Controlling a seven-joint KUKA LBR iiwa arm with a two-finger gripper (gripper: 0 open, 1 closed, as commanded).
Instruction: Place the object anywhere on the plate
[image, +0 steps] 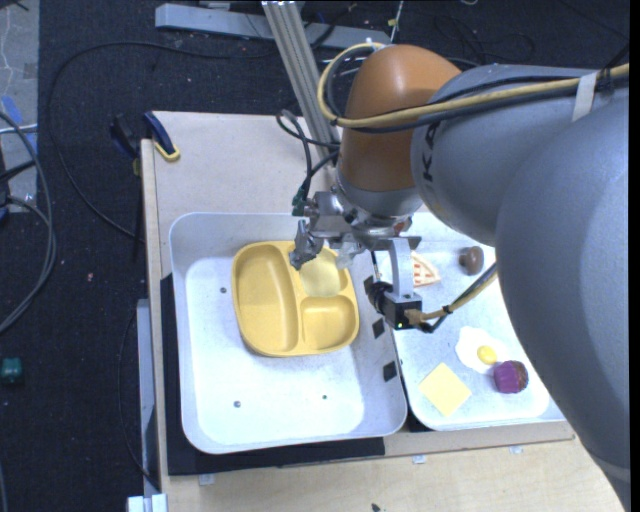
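Observation:
A yellow divided plate (270, 300) lies in the left white bin (200, 400). My gripper (322, 254) hangs over the plate's upper right compartment, hard against the plate's far right rim. Its fingers stand apart, open. Just below them a pale, roundish object (321, 278) rests in that compartment; it looks free of the fingers, though the wrist shades it. The big grey arm with its orange band hides the bin's far right corner.
The right bin (480, 415) holds a pizza slice (425, 271), a brown lump (471, 260), a fried egg (478, 350), a purple piece (510, 377) and a yellow cheese square (445, 388). A cable loops from the wrist over the divide between the bins.

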